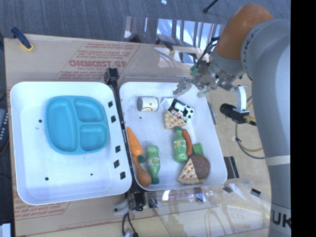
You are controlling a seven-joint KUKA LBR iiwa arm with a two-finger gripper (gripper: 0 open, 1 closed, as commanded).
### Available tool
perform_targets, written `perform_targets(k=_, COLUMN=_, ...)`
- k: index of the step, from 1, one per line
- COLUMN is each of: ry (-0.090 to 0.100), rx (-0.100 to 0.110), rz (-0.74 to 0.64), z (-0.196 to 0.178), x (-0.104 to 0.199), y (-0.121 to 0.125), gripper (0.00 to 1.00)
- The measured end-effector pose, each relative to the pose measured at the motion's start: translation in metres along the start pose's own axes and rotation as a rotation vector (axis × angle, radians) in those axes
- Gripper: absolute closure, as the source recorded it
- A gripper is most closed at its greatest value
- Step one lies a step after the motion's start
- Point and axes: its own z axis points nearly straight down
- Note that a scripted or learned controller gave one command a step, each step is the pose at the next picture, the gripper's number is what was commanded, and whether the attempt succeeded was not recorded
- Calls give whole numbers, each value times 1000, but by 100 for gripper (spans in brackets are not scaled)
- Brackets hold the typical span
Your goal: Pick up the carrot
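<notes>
The tabletop point(74, 58) is a brown printed board; grey carpet runs along the far side of it, and a blue and yellow clamp point(22, 39) grips its far left corner; a strip of clear shiny plastic point(182, 33) lies at the far edge, right of centre.

Two white bins sit side by side on the board, joined by a black divider; the left bin point(29, 181) holds a blue divided plate point(77, 123) set a little toward its far side.

The right bin point(158, 90) holds the toy food; the carrot point(134, 141) lies along its left wall, just beside the divider, its tip pointing toward the far side; a brown roll point(142, 175) lies nearer, touching a green bottle point(153, 163); a second green bottle point(179, 145) stands to the right, beside a small orange sausage point(187, 140); a pizza slice point(174, 119) and a black and white block point(181, 109) lie toward the far side, with a small tin point(147, 103) to their left; another pizza slice point(188, 172) and a dark burger patty point(200, 166) rest at the near right corner.

The jaws point(190, 85) hang above the far right rim of the right bin, well apart from the carrot; I cannot tell how wide they stand.
</notes>
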Motion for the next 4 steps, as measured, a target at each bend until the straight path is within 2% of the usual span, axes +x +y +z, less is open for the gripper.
perform_targets(k=1, ry=2, rx=-9, rz=-8, z=-66, x=45, y=-59, gripper=0)
perform_targets(k=2, ry=0, rx=6, rz=-76, z=7, x=95, y=-94, gripper=0)
perform_targets(k=3, ry=-6, rx=-5, rz=-126, z=95, x=103, y=-106, gripper=0)
perform_targets(k=4, ry=-2, rx=-4, rz=119, z=104, x=99, y=-112, gripper=0)
